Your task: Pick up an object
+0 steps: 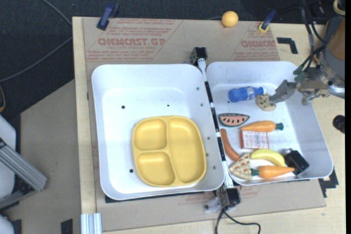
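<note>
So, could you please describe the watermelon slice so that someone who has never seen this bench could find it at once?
Start at the right bin, the one crowded with toy food. Along its left side, just below the blue bottle and above the sausage, lies the watermelon slice. It is the only half-moon piece there: red with dark seeds and a green rind, unlike the orange carrots beside it.

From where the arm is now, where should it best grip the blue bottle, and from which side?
Probably grip the blue bottle across its middle, coming from above. It lies on its side, long axis running left-right, so the fingers should close across its width. The cookie crowds its right end; the middle looks freer.
</note>
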You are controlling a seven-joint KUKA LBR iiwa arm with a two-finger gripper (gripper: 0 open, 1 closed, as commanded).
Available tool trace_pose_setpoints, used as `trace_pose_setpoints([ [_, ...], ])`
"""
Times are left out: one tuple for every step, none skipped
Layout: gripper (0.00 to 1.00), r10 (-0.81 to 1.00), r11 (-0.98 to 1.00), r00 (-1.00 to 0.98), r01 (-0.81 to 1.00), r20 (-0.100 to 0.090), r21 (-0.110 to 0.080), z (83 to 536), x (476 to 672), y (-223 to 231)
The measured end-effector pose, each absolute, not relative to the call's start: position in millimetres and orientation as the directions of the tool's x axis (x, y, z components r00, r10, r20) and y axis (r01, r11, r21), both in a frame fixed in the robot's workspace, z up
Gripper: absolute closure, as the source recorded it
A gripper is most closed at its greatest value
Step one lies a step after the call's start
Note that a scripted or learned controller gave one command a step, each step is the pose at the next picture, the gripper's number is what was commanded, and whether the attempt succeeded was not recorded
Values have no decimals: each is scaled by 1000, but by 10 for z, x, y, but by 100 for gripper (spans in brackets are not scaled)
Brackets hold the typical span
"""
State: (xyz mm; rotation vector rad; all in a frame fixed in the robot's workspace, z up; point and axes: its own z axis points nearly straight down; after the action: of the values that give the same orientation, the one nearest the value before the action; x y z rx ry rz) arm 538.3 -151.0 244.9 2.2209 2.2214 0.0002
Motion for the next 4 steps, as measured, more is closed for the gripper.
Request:
trace_pose_setpoints([
  [0, 1000, 1, -1, 1000, 2, -5, 1477, 5542, -1290],
  [0, 1000, 0, 0, 1000, -1, 0, 837, 6311, -1689],
  [0, 1000, 0, 0, 1000, 1, -2, 842, 5786, -1243],
  [100, 1000, -1, 1, 1000, 0, 1, 944, 5791, -1246],
])
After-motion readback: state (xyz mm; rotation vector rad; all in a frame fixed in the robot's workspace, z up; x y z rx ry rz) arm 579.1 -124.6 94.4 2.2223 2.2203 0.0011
